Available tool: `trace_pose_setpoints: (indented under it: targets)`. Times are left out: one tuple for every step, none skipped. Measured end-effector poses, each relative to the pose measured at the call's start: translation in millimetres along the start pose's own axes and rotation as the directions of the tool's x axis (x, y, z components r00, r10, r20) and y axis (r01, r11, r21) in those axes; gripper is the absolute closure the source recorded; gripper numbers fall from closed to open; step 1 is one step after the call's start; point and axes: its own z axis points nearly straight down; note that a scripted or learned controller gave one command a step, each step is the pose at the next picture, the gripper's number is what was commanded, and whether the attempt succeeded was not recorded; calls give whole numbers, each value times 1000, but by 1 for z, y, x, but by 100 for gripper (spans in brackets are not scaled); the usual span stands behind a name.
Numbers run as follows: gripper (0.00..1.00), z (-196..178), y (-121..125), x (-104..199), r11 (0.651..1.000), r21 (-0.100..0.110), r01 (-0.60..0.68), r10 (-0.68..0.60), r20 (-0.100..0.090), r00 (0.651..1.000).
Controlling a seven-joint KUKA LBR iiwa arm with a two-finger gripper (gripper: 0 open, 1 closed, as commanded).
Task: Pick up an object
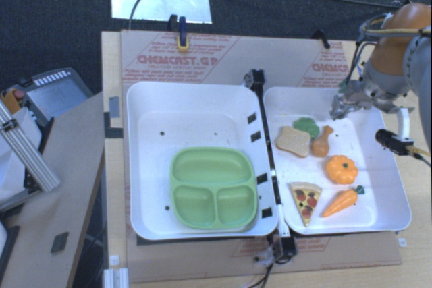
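Tool (339, 109) at the end of the grey arm (398, 64) hangs over the far part of the right bin (388, 212), close to that bin's far wall. Its tip is small and dark against the white, and I cannot tell whether it is released or clenched. No toy sits between its parts that I can see.

Just near of the tool, and a little left of it, lies a cluster of toy foods on the floor of the right bin. A green leafy piece (307, 125) is the farthest of them. A slice of bread (293, 142) lies touching its near left side. A brown drumstick (322, 141) lies just right of the bread, slanting toward the tool. An orange pumpkin (341, 169) sits near of the drumstick, apart from it. A carrot (341, 202) lies near of the pumpkin, its green top pointing right and far. A pizza slice (306, 200) lies left of the carrot, its point toward the near wall.

An orange band (408, 17) wraps the arm above the wrist, at the far right of the scene.

The left bin (145, 145) stands touching the right one, joined by black clips. A green divided tray (213, 187) with three compartments rests in its near half.

Both bins sit on a sheet of printed cardboard (182, 54) on the desk (111, 64).
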Motion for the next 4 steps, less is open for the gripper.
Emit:
trace_pose_setpoints:
  targets:
    - [100, -53, -3, -9, 1000, 0, -7, 7, 0, 1000]
    - [100, -98, -4, -9, 1000, 0, -5, 5, -1, 1000]
    - [100, -144, 3, -10, 1000, -1, -3, 3, 0, 1000]
    - [100, -142, -5, 48, 1000, 4, 1, -1, -4, 1000]
